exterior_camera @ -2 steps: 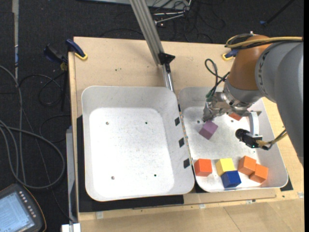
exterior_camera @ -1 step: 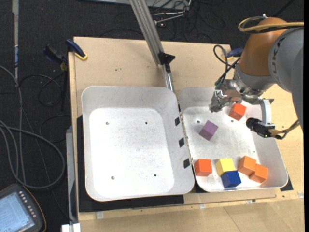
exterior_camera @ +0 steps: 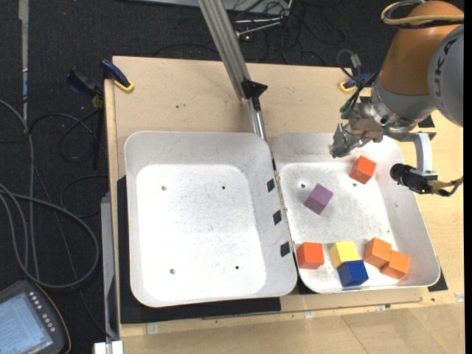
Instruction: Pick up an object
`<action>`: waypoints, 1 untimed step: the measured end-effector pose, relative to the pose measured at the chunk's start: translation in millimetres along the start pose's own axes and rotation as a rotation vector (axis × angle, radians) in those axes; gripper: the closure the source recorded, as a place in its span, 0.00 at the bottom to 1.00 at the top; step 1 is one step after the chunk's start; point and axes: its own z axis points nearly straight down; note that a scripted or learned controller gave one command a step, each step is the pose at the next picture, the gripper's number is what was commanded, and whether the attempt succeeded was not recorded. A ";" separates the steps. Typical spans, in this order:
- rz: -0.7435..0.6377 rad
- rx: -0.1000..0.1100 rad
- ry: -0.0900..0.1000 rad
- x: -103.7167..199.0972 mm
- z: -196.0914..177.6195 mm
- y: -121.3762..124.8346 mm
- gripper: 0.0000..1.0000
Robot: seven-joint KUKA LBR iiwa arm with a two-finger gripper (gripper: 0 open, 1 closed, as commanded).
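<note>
In the right bin (exterior_camera: 413, 220), up near its far wall, the hand (exterior_camera: 344, 146) hangs over the white floor, reaching in from the right on the grey arm (exterior_camera: 420, 65) with its orange band. Whether its fingers are spread or closed I cannot tell; they are a dark cluster from this angle, and nothing shows between them. Just beside it, to the right, sits an orange cube (exterior_camera: 362, 169), small, matte, turned a little off square, close to the hand but apart from it. A purple cube (exterior_camera: 318, 198) lies alone in the middle of the bin with bare floor all around it. Along the near wall the blocks crowd: an orange block (exterior_camera: 310, 254) at the left corner, a yellow cube (exterior_camera: 343, 252) touching a blue cube (exterior_camera: 353, 273), and two more orange blocks (exterior_camera: 388, 258) pressed together toward the right corner. The left bin (exterior_camera: 140, 198) lies wide and white beside it, its rim meeting the right bin's rim on the tan bench (exterior_camera: 184, 87).
</note>
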 end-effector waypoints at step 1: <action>-0.005 0.009 0.003 50.0 8.9 -21.4 1.00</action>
